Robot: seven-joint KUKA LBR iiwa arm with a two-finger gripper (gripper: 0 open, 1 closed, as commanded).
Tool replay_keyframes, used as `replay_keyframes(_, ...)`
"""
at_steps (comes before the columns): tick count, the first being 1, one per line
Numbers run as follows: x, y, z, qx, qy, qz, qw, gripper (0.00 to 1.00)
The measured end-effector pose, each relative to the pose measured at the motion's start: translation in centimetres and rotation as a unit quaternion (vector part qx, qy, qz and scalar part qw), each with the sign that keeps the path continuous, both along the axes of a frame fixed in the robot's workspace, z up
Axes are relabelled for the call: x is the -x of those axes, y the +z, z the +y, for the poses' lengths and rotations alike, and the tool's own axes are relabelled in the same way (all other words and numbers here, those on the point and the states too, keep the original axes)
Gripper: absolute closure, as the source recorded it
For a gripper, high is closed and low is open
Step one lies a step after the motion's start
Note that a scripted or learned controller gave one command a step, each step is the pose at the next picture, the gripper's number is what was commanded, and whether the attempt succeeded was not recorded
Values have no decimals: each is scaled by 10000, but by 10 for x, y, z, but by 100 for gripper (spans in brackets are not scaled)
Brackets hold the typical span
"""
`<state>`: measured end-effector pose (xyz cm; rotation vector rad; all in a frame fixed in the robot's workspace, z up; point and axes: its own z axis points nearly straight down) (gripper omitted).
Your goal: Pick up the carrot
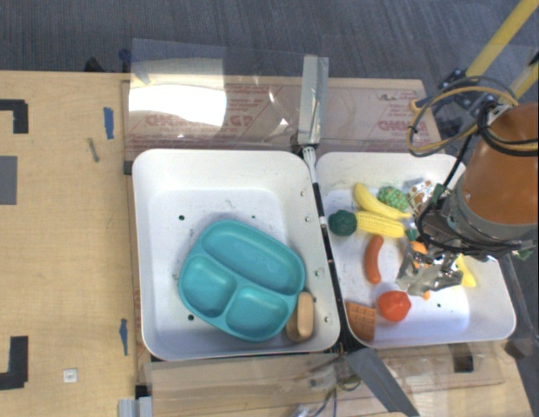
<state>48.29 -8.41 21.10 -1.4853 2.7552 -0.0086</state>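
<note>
Over the right bin (491, 315), my gripper (426, 272) hovers just right of the carrot (373, 259), fingers too cluttered to tell their spread, the carrot lying ungrasped, the pick undone.

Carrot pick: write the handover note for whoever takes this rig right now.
Gripper: low in the right bin, among the toy food; finger state unreadable.
Carrot: lying in the right bin, left of the gripper, apart from it, below the corn cob and above the tomato.
Left bin: teal divided plate, bread roll at its edge.
Done: nothing visible; carrot not lifted.
Left: grasp and lift the carrot.
</note>
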Motion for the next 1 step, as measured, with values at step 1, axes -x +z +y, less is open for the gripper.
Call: replay_keyframes(1,-19,1,-23,8,2222,35,9750,100)
